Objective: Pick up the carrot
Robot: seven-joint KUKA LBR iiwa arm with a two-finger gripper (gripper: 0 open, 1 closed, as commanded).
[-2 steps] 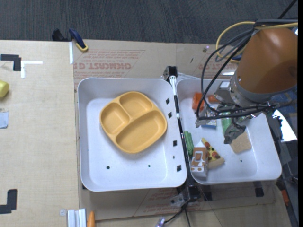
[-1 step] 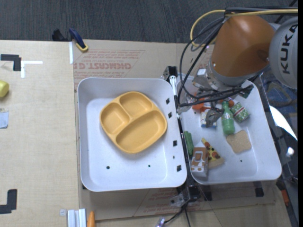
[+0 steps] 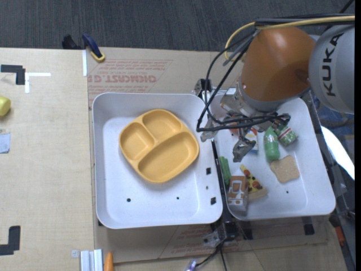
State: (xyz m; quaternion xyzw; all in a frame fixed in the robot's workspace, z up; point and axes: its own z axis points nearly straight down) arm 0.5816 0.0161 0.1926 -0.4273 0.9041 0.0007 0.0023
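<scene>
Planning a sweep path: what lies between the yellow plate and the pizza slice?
In the camera view: the bins' adjoining walls and a slim green item, between yellow plate and pizza slice.

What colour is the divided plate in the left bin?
The plate is yellow-orange, plain, seen in the camera view.

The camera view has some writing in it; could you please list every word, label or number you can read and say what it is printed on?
"KUKA": black letters running down the grey robot arm casing at the right.
Red printed lines on the brown cardboard sheet behind the left white bin: upside down and too blurred to read with confidence.
Label on the small green bottle in the right white bin: too small to read.
</scene>
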